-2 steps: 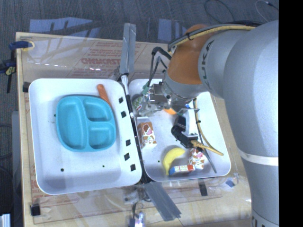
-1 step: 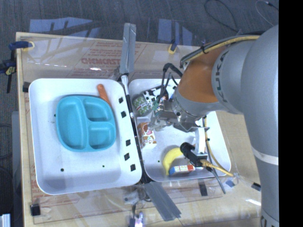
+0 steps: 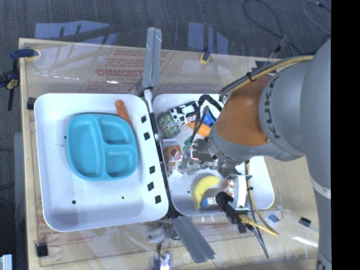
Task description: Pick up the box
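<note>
I see the grey arm's two-finger gripper (image 3: 194,153) low over the right white bin (image 3: 264,198), by a small brown printed box (image 3: 173,153) near its left wall; grip state unclear.

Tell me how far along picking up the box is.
Done: the arm is down over the right bin. In hand: the gripper sits low among the clutter near a small box; no grasp is visible. Left: gripping and lifting it.
</note>
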Controlling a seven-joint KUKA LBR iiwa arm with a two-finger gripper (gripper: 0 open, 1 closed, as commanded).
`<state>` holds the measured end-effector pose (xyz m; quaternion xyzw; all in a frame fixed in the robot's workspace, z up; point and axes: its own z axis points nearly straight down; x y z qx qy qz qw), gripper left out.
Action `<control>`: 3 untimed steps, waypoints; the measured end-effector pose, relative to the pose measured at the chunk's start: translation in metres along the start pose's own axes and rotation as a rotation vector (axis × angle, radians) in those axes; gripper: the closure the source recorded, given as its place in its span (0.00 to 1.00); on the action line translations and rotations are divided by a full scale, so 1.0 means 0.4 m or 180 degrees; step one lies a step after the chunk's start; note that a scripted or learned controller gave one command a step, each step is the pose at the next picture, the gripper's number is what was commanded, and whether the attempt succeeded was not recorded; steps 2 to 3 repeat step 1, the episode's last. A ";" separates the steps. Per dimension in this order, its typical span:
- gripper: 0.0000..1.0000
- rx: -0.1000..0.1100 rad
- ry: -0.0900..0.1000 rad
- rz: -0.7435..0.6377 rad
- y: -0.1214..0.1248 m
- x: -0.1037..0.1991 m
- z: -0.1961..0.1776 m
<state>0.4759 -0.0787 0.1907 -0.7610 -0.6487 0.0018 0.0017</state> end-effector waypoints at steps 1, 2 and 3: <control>1.00 -0.0010 0.0002 0.0828 -0.008 0.064 -0.132; 1.00 -0.0010 0.0002 0.0828 -0.008 0.064 -0.132; 1.00 -0.0010 0.0002 0.0828 -0.008 0.064 -0.132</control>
